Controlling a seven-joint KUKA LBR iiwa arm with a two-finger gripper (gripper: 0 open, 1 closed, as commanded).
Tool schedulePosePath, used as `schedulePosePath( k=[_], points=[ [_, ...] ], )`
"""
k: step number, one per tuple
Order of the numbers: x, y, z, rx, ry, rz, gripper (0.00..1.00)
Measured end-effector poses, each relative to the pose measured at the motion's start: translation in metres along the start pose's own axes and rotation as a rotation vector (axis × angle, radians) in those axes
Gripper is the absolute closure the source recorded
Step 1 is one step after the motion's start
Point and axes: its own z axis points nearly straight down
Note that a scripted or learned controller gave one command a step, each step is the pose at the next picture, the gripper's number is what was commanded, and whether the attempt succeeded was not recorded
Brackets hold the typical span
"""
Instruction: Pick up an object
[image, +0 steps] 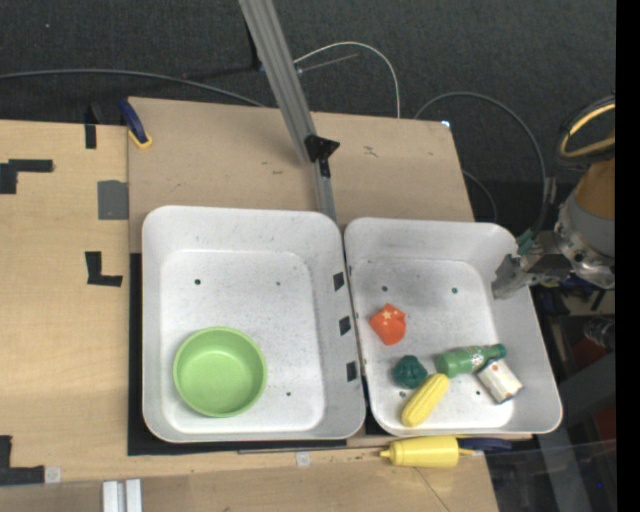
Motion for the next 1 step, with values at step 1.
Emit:
schedulePosePath(
  k=[1],
  points=[
    [0.0552, 0.0178, 0.0082, 0.004, 0.002, -0.005, 1.00]
  ],
)
